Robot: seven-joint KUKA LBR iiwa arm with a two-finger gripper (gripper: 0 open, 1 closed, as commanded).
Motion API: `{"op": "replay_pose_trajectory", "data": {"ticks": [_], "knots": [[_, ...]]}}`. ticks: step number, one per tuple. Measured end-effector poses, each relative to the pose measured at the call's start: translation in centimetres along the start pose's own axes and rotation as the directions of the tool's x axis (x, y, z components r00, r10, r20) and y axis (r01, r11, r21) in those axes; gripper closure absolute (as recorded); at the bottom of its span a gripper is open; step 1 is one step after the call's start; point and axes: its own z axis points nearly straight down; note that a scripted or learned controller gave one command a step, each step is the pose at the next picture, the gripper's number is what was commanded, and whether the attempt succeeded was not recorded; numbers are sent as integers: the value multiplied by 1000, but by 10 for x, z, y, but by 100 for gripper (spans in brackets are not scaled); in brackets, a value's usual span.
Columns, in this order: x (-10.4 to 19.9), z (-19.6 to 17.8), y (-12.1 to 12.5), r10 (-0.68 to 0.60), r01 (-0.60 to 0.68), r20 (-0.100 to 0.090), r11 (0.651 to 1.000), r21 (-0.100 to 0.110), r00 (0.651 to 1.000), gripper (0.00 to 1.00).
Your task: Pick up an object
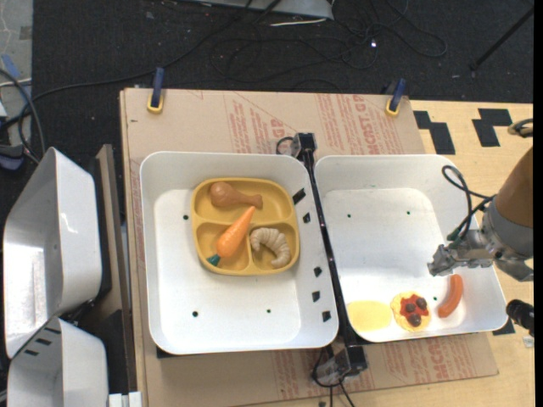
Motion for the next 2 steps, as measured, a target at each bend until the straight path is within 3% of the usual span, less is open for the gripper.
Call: {"op": "replay_pose_trajectory", "data": {"ticks": [2], "knots": [[-3,-104,4,-3,3,1,1000,-3,1000,100]]}}
